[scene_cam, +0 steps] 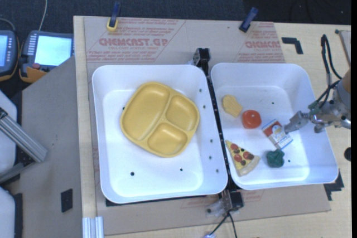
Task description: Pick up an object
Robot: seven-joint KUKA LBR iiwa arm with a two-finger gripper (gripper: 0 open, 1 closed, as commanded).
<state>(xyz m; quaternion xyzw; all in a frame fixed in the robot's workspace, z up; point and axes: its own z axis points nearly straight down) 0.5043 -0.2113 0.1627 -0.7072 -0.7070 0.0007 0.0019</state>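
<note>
Rightward, end effector (291, 124) touching carton (276, 134), near bin rim (323, 136).

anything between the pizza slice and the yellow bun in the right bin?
Camera view: bare white bin floor between the pizza slice and yellow bun; the red tomato sits just right of that line.

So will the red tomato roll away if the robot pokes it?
Probably. The red tomato looks round and smooth, so a nudge could send it rolling across the right bin. It seems like a small toy, likely light. Its rounded sides may slip from the hand.
</note>
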